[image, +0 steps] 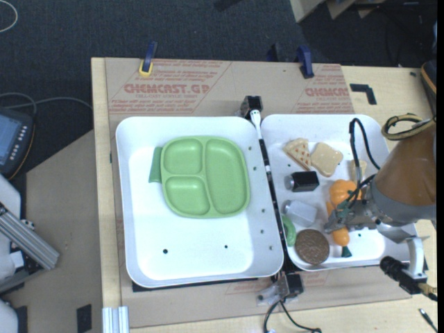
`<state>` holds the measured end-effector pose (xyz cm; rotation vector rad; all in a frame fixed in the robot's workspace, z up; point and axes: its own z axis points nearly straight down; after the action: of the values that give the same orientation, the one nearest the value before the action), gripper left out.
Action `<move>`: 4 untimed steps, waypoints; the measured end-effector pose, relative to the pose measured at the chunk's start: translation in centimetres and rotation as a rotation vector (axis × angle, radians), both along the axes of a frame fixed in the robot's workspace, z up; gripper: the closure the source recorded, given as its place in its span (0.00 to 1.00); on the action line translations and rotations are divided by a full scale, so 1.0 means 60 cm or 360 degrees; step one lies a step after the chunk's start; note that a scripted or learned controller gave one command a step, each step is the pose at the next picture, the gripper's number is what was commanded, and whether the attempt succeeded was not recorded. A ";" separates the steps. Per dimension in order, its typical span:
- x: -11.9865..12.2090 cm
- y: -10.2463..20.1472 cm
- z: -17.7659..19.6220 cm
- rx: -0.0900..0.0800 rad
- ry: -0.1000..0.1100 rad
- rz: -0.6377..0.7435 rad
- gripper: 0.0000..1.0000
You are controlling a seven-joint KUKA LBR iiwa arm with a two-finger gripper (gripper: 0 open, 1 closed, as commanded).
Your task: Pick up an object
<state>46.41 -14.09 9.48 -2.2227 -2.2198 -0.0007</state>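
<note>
Dark carpet surrounds the bench (104, 186), where two white bins sit side by side. A green divided plate (205, 176) lies in the left bin (139, 241). The right bin (277, 127) holds the likely targets: crackers, a black block, an orange piece (340, 191), a brown disc (312, 245). The pincer (345, 218) hangs low over the orange pieces, presumably lining up a grab; whether it is clenched or released, I cannot tell, since the arm's bulk hides it.

We see the robot arm (409, 186) as a bulky rounded body, its upper section a broad orange-brown band, with a smooth grey section beneath. A thin black cable (361, 144) loops up from beside it. The tool (345, 217) is a small, dark metallic cluster, its parts too blurred for us to distinguish.
</note>
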 end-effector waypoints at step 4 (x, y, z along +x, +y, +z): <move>0.067 0.059 0.203 -0.0001 -0.0004 0.0011 1.00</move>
<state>50.45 -10.57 21.64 -2.2167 -2.2291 -0.0031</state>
